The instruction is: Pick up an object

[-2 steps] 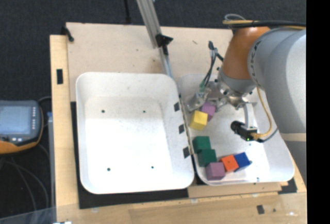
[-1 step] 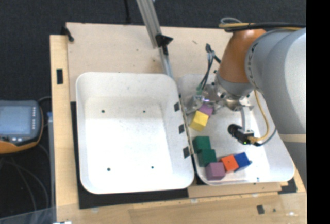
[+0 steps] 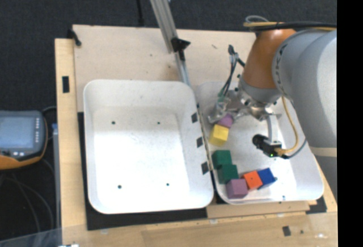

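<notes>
The right bin holds several small blocks. A yellow block lies near its left wall, with a small mauve block touching its upper right corner. Below them lie two green blocks, then a purple block, an orange block and a blue block along the front wall. My gripper is down in the bin's far left part, right above the mauve block. The wrist hides the gripper's tips, and whether anything is gripped cannot be told.
The left bin sits beside the right one, sharing a narrow divide. A slanted metal post rises behind the bins. Cables hang from the wrist over the right bin. A grey device lies off the bench at left.
</notes>
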### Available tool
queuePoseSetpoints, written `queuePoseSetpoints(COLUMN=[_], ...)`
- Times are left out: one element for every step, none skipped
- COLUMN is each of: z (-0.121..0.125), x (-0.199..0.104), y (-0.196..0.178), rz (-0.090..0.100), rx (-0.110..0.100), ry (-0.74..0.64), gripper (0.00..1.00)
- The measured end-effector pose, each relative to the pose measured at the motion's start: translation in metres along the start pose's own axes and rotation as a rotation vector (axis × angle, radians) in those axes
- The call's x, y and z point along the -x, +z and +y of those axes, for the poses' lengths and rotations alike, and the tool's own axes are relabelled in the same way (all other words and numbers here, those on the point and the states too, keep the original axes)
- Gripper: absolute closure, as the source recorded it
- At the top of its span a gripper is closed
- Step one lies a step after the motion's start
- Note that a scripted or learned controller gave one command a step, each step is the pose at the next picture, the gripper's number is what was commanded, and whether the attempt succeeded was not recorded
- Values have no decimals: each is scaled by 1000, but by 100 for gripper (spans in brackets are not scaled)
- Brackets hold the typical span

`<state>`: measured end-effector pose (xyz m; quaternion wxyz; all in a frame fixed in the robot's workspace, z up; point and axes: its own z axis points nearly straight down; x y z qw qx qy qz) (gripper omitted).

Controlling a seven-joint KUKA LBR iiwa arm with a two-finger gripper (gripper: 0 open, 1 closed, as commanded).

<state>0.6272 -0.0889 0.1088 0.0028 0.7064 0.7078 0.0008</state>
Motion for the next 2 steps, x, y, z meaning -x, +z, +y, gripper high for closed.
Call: queuePoseSetpoints(z=[29, 18], x=[-103, -113], y=[-93, -200], rz=[3, 4], rx=[4, 4], ry=[-6, -3], gripper=[100, 100])
